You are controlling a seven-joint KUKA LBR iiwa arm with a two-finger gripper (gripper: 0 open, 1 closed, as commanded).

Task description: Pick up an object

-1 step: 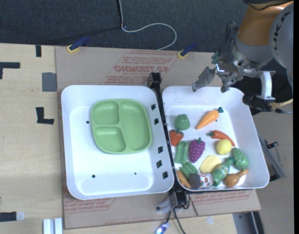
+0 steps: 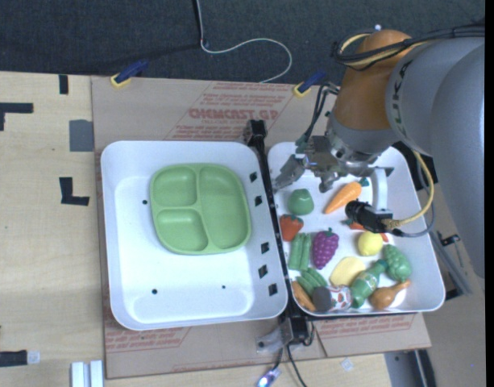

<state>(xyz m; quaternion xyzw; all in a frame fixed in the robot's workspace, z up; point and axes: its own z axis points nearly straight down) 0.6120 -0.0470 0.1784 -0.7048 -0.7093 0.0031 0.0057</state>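
You see the tool [image 2: 311, 170] over the right bin's [image 2: 428, 297] far end, above the carrot [image 2: 343, 197]; finger state cannot be determined.

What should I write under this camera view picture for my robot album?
Robot arm reaching over a white bin of toy fruits and vegetables, beside a bin holding a green divided plate.

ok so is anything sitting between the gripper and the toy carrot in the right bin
Nothing visible does. The gripper hangs over the upper part of the right bin, and the carrot lies just to its lower right with bare white floor between them. The green round toy sits below, off that line.
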